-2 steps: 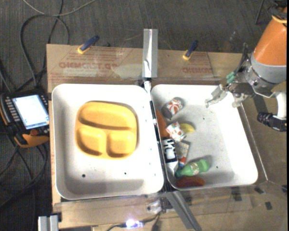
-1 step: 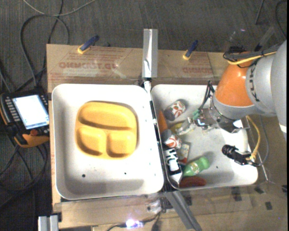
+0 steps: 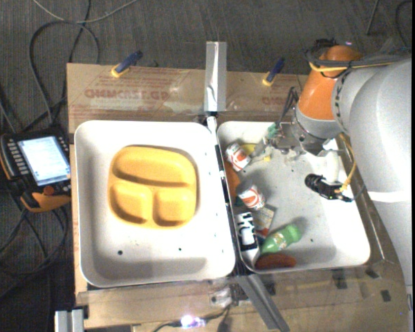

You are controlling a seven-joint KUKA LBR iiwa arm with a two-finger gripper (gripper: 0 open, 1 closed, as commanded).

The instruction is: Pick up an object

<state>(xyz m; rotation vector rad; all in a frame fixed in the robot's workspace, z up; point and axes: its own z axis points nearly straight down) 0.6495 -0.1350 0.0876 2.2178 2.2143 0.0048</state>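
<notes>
Right bin (image 3: 321, 227): bare floor from centre out to 4 o'clock; cans (image 3: 238, 156), black bottle (image 3: 246, 230) and green bottle (image 3: 280, 238) crowd 6 to 10 o'clock

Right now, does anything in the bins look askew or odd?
Nothing looks spilled or damaged. In the right bin, the green bottle lies on its side among items crowded against the bin's left wall. The yellow tray sits flat.

Teach pendant (image 3: 40, 159) at L, blue clamps (image 3: 126, 63) up top, floor cables (image 3: 55, 19)
</notes>
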